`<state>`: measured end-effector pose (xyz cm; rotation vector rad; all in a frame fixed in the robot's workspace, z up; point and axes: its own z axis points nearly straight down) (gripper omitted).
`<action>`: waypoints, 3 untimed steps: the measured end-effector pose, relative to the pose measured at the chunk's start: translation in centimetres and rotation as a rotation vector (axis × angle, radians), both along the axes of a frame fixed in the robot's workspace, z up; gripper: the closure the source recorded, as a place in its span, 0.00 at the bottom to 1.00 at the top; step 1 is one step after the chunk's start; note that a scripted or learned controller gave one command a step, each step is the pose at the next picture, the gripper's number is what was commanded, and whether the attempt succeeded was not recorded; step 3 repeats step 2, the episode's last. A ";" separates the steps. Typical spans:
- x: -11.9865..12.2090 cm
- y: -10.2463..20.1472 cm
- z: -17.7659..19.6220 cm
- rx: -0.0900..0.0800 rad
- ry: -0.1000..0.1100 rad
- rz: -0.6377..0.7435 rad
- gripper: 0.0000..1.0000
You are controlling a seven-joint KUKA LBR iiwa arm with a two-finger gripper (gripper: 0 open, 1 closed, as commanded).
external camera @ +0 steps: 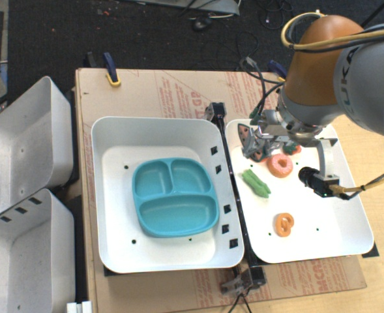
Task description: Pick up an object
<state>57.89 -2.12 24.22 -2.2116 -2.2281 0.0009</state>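
Camera view — gripper (262,147) near right bin's (348,237) far-left edge, grip state unclear, pink donut (281,166) beside it.

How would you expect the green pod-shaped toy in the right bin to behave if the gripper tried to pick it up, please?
The green pod looks small and moulded, so probably light and stiff. Its rounded, glossy-looking surface may slip between fingers. Lying flat on the right bin, it might roll sideways if nudged.

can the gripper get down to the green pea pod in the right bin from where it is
Probably yes. The green pea pod lies alone on bare bin floor, apart from the pink donut, and the gripper hangs just above it.
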 end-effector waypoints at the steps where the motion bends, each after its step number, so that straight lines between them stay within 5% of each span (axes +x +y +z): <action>1: 0.4 4.6 0.3 0.000 -0.003 0.000 1.00; 2: 0.7 9.3 -1.4 -0.001 0.000 -0.001 1.00; 3: 0.7 9.3 -1.4 -0.001 0.000 -0.001 1.00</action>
